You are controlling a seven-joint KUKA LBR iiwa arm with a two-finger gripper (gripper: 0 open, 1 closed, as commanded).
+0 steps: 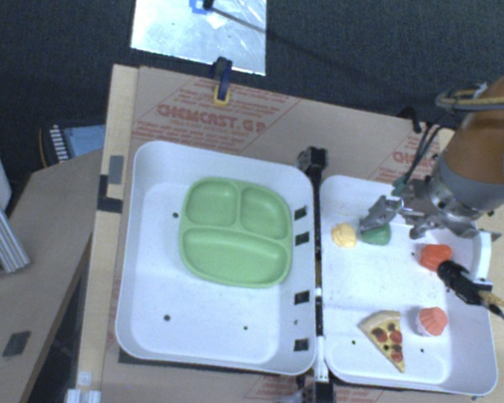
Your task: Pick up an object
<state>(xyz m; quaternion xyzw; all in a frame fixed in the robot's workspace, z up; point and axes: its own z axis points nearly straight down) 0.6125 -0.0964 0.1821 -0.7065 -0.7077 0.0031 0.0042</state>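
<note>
The arm (487, 137) comes in from the upper right, its orange band above the wrist, and bends down over the far part of the right bin (343, 346). At its end the tool (383, 217) is tipped down and toward the left, its grey fingers low above the bin floor. Whether the fingers are apart or closed cannot be told from here, nor whether anything sits between them.

Right at the tool's tip lies a small green object (377, 233), touching or just under the fingers; the contact itself is too small to judge. Just beside the tool on its left, a little nearer the camera, is a yellow object (344, 235). To the tool's right, under the wrist, sits an orange-red object (435, 257), with a black cable fitting just below it. Well apart from the tool, toward the near edge of the same bin, lie a pizza slice toy (387, 336) and, to its right, a reddish round object (431, 320).

Farther left of the tool, across the divider between the bins, the left bin (136, 319) holds a green divided plate (235, 232). Both bins rest on a cardboard sheet on the tabletop (58, 242).
</note>
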